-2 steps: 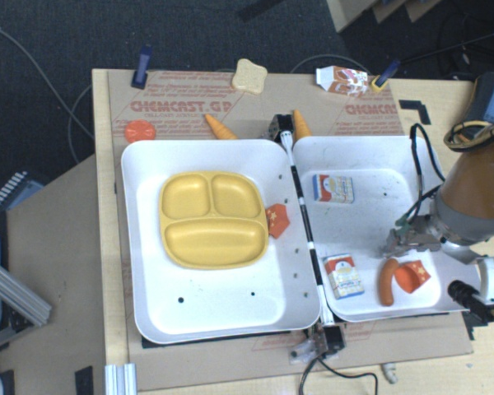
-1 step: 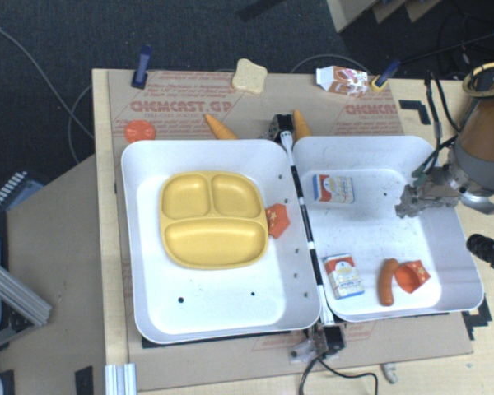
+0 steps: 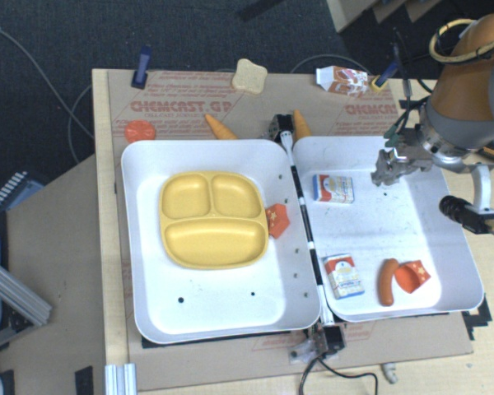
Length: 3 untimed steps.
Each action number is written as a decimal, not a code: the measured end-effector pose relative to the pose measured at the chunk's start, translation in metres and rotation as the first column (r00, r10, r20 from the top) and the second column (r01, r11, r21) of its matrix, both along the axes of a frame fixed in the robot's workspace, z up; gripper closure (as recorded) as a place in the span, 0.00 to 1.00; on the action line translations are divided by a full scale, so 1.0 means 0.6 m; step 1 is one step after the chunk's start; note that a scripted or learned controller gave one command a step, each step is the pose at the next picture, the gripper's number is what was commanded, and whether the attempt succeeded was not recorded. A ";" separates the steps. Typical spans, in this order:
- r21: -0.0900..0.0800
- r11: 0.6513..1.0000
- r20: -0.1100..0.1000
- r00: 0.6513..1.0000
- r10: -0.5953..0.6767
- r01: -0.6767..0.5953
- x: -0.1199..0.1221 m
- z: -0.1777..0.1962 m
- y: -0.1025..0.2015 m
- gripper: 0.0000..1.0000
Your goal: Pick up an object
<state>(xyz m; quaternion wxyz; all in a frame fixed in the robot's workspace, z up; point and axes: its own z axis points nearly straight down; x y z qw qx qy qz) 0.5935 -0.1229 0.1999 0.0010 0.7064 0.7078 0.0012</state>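
Here we see the gripper (image 3: pixel 384 171), finger state impossible to tell, hovering over the right bin (image 3: pixel 453 220); the nearest object, a small carton (image 3: pixel 334 188), lies just to its left, so we judge a short shift and straight descent best.

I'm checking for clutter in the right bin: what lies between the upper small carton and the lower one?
In the camera view, nothing: bare white floor of the right bin separates the upper carton from the lower carton.

Claw (image 3: pixel 384 169) over right bin (image 3: pixel 453 245), near carton (image 3: pixel 334 188); yellow tray (image 3: pixel 213 220) in left bin (image 3: pixel 222 303).
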 end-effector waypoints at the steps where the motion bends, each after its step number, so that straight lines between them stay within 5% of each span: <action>1: 0.000 1.000 -0.006 1.000 -0.002 0.002 -0.084 -0.145 0.027 1.00; 2: 0.000 1.000 -0.004 1.000 -0.002 0.002 -0.083 -0.144 0.027 0.00; 3: 0.000 1.000 -0.006 1.000 -0.005 0.005 -0.187 -0.123 -0.033 0.00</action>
